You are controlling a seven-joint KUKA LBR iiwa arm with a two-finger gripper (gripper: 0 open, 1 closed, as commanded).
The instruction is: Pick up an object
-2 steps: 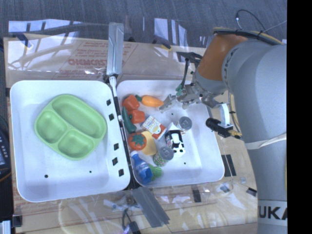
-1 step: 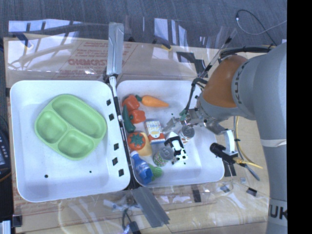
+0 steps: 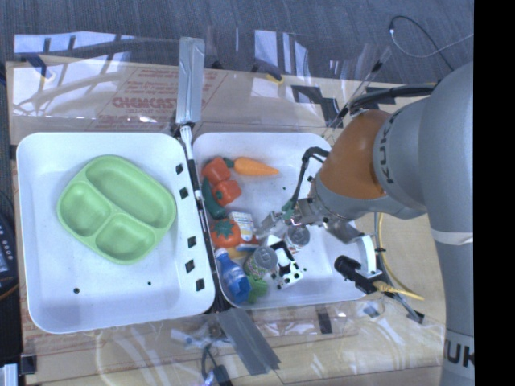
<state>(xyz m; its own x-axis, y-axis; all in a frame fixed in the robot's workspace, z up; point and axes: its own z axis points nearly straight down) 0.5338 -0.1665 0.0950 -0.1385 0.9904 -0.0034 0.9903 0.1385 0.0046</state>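
Your arm reaches in over the right bin, gripper low by the toy pile, just below the smooth, tapered plastic carrot. Finger state: can't tell.

bench, two white bins

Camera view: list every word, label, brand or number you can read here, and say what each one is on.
"KU", white letters cut off by the frame edge, on the arm's grey base.
Red print on the cardboard sheet behind the bins: a large word and smaller lines, too blurred to read.
Label on the packet in the right bin: too small to read.
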